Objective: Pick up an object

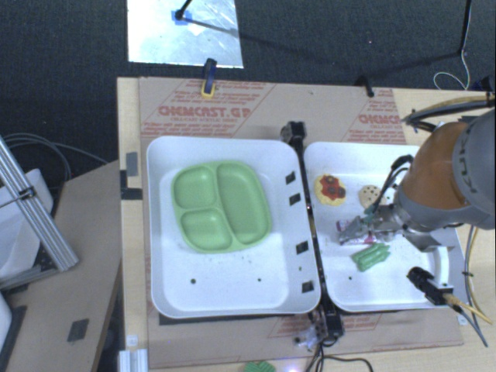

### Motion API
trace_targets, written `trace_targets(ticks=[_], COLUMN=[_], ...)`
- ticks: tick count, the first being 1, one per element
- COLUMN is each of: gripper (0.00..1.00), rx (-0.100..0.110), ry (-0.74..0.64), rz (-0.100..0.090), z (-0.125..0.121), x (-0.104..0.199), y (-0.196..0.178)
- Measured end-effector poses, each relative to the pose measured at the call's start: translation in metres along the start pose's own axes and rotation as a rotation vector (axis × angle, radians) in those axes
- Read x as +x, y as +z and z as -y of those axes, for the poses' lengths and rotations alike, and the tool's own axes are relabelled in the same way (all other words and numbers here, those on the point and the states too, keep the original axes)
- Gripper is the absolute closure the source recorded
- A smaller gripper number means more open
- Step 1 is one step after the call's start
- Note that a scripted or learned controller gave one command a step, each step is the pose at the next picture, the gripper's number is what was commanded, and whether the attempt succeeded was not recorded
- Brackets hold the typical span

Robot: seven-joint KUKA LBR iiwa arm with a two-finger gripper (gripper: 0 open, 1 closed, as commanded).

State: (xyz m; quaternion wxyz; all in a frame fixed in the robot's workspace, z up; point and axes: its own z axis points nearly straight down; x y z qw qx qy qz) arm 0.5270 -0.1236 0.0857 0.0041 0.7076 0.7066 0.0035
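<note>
Three small items crowd the right bin [341, 297] beside the end effector [350, 229].
Its grip state cannot be told; the green piece [370, 256] could slip aside.

Green divided plate [221, 206], white bins [232, 289], orange-banded arm [442, 178]

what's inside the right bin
The right bin holds a yellow and red toy, a small round tan piece with holes and a green object. The end effector reaches in above them. The arm covers the bin's right part.
</note>
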Motion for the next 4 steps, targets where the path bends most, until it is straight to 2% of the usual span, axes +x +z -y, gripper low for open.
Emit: trace_targets(ticks=[1,2,3,4], gripper=[0.00,0.00,0.00,0.00], rx=[0.006,0.011,0.004,0.003], ry=[-0.001,-0.008,-0.007,-0.005], rz=[0.001,-0.006,0.000,0.000], z=[0.040,-0.003,-0.035,-0.035], x=[-0.008,-0.001,0.003,0.002], y=[-0.072,0.003,-0.002,-0.002])
